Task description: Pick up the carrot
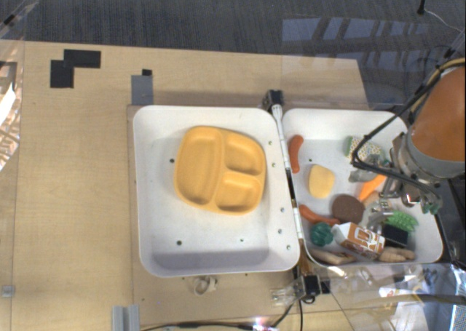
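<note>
The carrot (369,187) is a small orange piece lying in the right bin (331,122), right of its middle. Only its left end shows, because the wrist hardware covers the rest. The gripper (384,204) hangs low over the bin at the carrot's right end, under the grey wrist and the orange band (444,115). From here I cannot see whether it touches the carrot.
Around the carrot lie a brown disc (349,208), a yellow lump (321,180), a red sausage (295,151), a green leafy piece (401,220), a small carton (361,238) and a teal item (321,233). The left bin (156,177) holds a yellow divided tray (218,168).
</note>
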You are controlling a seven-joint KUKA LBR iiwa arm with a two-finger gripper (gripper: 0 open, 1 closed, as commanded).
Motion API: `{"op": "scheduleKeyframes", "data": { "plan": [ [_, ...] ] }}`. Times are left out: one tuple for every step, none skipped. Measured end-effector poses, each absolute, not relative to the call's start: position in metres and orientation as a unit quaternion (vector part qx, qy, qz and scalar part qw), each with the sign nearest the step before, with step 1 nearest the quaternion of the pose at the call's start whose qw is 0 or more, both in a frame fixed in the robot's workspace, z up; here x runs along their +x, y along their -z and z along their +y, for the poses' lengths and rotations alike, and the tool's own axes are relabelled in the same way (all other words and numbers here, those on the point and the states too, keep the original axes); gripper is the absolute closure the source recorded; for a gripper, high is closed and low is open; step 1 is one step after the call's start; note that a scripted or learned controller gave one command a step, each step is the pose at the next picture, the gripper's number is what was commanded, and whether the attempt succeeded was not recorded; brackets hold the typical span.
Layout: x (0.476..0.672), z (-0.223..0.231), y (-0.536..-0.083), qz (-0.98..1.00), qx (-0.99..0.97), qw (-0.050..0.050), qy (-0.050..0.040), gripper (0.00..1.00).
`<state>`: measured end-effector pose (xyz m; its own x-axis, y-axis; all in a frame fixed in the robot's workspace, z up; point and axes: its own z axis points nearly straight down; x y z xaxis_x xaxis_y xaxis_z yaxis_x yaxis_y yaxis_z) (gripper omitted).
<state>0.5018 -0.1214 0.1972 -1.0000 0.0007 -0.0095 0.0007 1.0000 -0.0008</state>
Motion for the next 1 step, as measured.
{"op": "scheduleKeyframes", "data": {
  "plan": [
    [0.518, -0.179, -0.1296, 0.999, 0.053, 0.002, 0.0005, 0.0]
  ]
}}
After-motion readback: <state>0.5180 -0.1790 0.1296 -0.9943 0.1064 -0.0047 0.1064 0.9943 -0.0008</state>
